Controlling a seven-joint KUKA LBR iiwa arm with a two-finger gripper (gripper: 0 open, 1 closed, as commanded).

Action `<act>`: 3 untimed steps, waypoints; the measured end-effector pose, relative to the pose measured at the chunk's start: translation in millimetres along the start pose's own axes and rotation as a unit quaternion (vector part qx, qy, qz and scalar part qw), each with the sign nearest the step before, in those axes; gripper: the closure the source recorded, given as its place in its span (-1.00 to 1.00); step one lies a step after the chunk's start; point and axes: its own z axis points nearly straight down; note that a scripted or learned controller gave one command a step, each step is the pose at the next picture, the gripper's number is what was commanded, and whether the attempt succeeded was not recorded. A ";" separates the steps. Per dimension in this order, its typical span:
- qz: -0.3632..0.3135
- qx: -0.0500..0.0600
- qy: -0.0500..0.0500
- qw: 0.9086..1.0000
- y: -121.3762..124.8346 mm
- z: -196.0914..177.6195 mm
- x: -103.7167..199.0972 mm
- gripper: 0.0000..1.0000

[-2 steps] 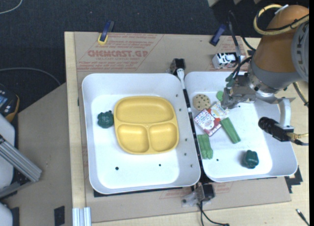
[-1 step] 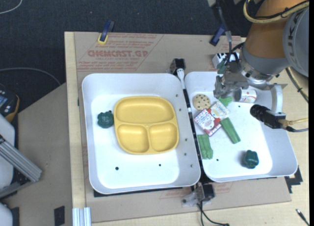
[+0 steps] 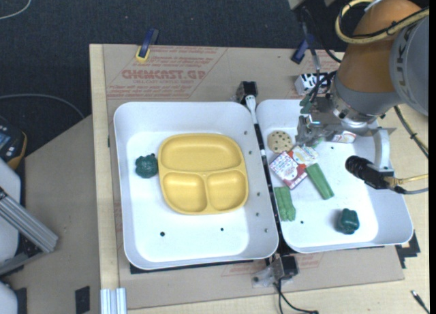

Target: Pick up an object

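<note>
Now, my gripper [image 3: 308,129] hangs over the upper left part of the right bin [image 3: 388,227], just above the small heap of things there. From this slanted view I cannot tell how it is set, and nothing shows in its hold.

The nearest thing is the red-and-white packet [image 3: 286,168], which lies just below me and slightly left, tilted on the bin floor. The cookie [image 3: 277,141] sits just left of me, close to the bin's left wall. A green stick [image 3: 319,179] touches or overlaps the packet's right side, its long axis running from upper left down to lower right. A second green stick [image 3: 284,203] lies below the packet, its long axis nearly up and down, beside the left wall. A dark green pepper [image 3: 347,221] sits well apart, toward the lower right corner.

I judge the packet or the upper stick the likeliest target (both are almost under me), so the move would be a short descent toward the lower left. For the stick, I would close across its narrow width, not along its length.

The left bin [image 3: 129,190] holds a yellow tray [image 3: 203,171] with three compartments, none with anything in them, and a small green piece [image 3: 146,165] just beside the tray's left edge.
</note>
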 end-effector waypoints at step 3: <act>-0.001 0.000 0.000 1.000 12.1 3.0 2.2 1.00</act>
